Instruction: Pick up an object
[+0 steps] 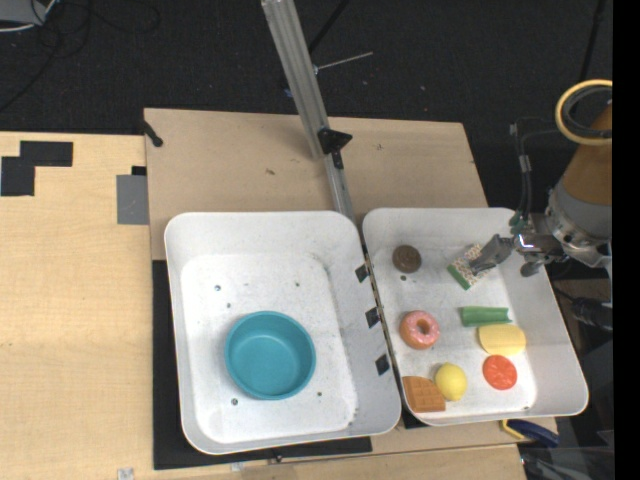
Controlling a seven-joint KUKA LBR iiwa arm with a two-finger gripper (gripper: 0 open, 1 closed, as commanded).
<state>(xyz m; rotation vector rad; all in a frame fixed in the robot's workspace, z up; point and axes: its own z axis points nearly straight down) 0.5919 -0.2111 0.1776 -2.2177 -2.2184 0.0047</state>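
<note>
Two shallow white bins sit side by side on the tabletop [90, 298]. The left bin [200, 243] holds a teal bowl [270, 355] in its lower half. The right bin [560, 368] holds a brown round piece [406, 259] near its upper left, a pink frosted donut [420, 329] below it, a waffle-like square [424, 395] and a yellow lemon [451, 381] at the lower edge, a red tomato [499, 371], a yellow block [502, 339] and a green strip [484, 315]. At the right of the frame the gripper [492, 254] reaches into the bin's upper right; its dark jaws lie against a small pale green-edged object [465, 268], but whether they are closed on it cannot be made out.
</note>
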